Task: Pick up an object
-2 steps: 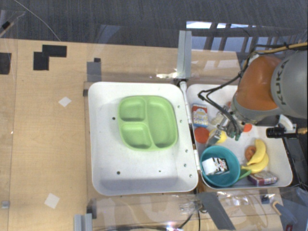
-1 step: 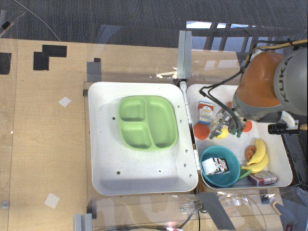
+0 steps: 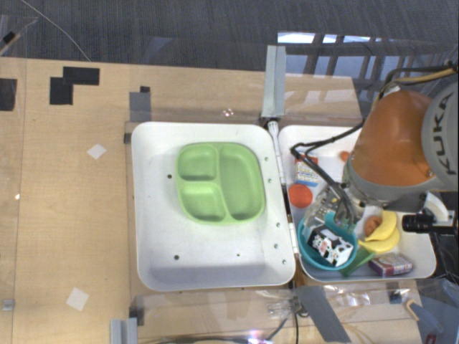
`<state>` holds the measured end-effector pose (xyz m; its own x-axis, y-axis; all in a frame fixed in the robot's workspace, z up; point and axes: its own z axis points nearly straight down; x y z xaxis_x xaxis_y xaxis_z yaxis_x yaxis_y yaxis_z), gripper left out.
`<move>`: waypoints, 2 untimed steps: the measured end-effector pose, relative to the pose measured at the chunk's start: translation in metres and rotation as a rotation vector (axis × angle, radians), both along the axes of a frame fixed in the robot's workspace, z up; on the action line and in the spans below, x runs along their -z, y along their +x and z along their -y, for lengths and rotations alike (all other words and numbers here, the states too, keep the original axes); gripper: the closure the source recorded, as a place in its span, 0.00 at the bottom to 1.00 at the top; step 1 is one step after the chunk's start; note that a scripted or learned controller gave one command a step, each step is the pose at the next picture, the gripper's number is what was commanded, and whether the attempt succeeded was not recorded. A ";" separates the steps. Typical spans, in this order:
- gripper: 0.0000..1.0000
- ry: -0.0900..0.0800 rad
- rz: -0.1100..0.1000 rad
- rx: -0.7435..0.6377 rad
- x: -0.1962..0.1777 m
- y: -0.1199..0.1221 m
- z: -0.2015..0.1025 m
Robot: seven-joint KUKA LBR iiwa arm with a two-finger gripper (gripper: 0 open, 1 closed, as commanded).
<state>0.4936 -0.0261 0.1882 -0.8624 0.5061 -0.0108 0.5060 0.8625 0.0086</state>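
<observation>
Objects crowd the right white bin (image 3: 427,267); gripper (image 3: 331,210), grip state indiscernible, hovers above teal bowl (image 3: 315,253). Descent should target one isolated item squarely.

Pale green divided plate (image 3: 219,183), white bin (image 3: 154,213), yellow banana (image 3: 386,233), orange-banded arm (image 3: 394,138)

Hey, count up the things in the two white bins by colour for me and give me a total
Green: 1, divided plate
Teal: 1, bowl
Black and white: 1, cow toy
Yellow: 1, banana
Red: 1, round piece
Purple: 1, small box
Total: 6
</observation>
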 end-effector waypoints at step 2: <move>1.00 -0.002 -0.008 0.307 -0.056 0.110 0.099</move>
